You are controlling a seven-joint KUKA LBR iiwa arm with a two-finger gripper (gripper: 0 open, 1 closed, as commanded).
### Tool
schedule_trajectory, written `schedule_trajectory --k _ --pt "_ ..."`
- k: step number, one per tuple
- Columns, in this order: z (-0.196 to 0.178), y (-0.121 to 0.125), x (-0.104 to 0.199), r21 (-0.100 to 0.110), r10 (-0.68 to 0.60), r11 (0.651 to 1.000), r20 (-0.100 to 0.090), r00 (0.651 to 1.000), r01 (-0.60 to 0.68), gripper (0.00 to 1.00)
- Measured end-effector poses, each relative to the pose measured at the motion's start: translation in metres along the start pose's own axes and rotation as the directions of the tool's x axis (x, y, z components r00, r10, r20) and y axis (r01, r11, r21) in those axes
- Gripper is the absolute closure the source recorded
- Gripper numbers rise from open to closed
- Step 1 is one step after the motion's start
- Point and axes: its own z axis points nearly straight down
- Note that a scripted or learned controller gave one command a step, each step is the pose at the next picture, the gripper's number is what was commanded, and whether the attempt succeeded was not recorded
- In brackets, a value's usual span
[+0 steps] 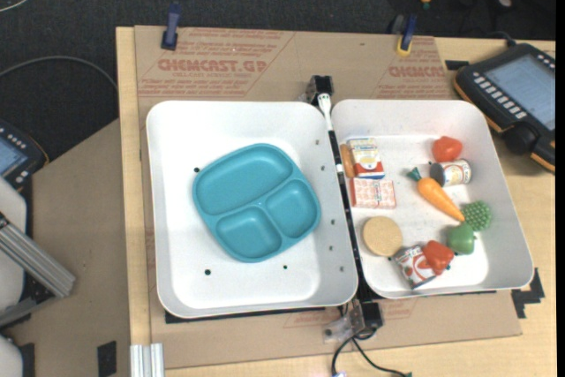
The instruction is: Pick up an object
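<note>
Pincer: spread or pressed together, can't tell.
Can (pixel 411 266): on its side, near edge of rt bin (pixel 402 130); red toy (pixel 438 253) touching it.
Cookie (pixel 382 236): just left of can, flat.
Pepper (pixel 461 238), broccoli (pixel 478 214): rt side, just beside each other.
Carrot (pixel 438 198): mid-bin, slanted.
Cartons (pixel 368 181): two, along left wall.
Jar (pixel 453 174), tomato (pixel 448 147): far rt part.
Tray (pixel 256 201): teal, 3 sections, middle of left bin (pixel 177 146).
Clamps (pixel 170 29): far edge of board.
</note>
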Motion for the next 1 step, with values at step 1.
schedule_trajectory --k 1 --pt "0.1149 -0.004 0.0004 0.006 -0.001 1.0 -0.003 1.0 0.001 1.0"
